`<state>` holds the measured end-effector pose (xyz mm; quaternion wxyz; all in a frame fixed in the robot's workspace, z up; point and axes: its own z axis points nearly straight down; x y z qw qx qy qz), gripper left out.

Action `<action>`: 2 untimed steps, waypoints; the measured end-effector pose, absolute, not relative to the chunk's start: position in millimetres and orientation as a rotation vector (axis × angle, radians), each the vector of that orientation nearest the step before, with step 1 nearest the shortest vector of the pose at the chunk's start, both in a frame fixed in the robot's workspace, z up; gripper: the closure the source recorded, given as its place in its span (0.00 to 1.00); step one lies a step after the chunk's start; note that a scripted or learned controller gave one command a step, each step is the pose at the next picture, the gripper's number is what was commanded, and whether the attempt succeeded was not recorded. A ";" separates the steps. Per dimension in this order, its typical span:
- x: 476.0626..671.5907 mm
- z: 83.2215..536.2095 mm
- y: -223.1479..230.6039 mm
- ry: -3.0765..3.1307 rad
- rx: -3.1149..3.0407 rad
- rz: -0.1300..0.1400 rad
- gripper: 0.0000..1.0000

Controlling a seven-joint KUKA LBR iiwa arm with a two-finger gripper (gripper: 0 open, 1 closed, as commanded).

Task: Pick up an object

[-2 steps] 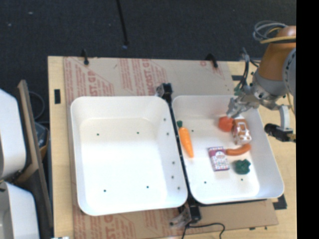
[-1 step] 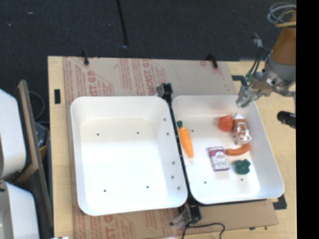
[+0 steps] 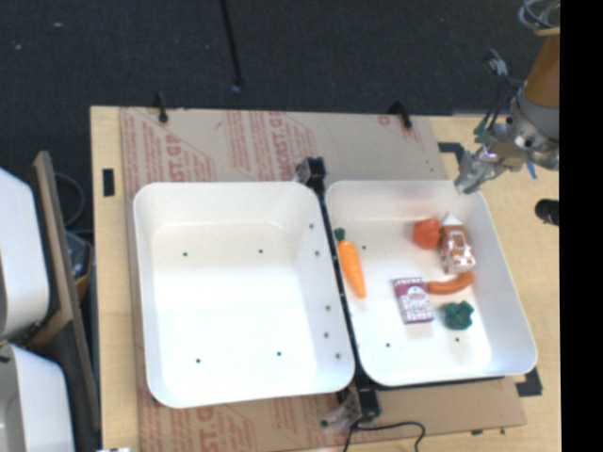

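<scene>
The right bin (image 3: 499, 347) holds an orange carrot (image 3: 351, 267) near its left wall, a red tomato-like ball (image 3: 426, 233), a small white and brown carton (image 3: 455, 244), an orange sausage-shaped piece (image 3: 450, 284), a purple card box (image 3: 413, 300) and a dark green piece (image 3: 458, 315). My gripper (image 3: 472, 175) hangs above the far right corner of that bin, up and to the right of the red ball. Nothing shows between its fingers.
The left bin (image 3: 151, 252) stands beside the right one on a cardboard sheet (image 3: 226, 144). Black clips (image 3: 312, 169) sit where the bins meet at the back. White furniture (image 3: 24, 281) stands at the left edge.
</scene>
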<state>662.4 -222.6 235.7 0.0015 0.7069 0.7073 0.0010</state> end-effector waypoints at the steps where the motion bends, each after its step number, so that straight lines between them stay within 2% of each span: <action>1: 652.1 227.7 -167.6 2.224 2.218 0.001 1.00; 2: 639.9 233.6 -110.8 2.225 2.217 0.003 1.00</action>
